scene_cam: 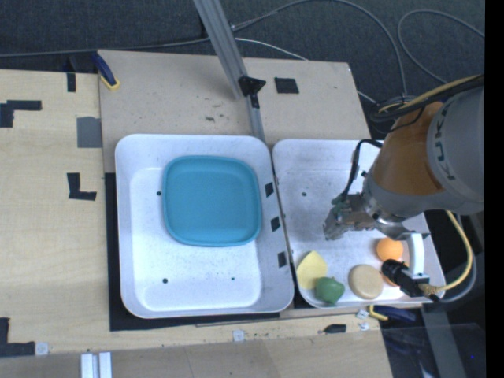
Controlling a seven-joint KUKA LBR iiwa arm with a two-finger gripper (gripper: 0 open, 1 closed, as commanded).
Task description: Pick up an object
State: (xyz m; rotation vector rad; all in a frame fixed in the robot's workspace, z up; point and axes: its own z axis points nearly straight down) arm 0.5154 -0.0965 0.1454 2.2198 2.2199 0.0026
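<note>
My gripper (337, 225) hangs low over the middle of the right bin (315, 168), its dark fingers pointing down to the left above the bare white floor. Nothing shows between them. Along that bin's front edge lie a yellow wedge-shaped piece (311, 267), a green object (329, 290), a tan round object (365, 281) and an orange ball (388, 250). The yellow piece is the closest, a little below and left of the gripper. The orange ball sits just right of the wrist, partly hidden by it.
The left bin (138, 235) bears a teal square plate (211, 200). A grey metal pole (228, 50) slants across the back of the bench toward the gap between the bins. Cables trail on the dark floor at the upper right.
</note>
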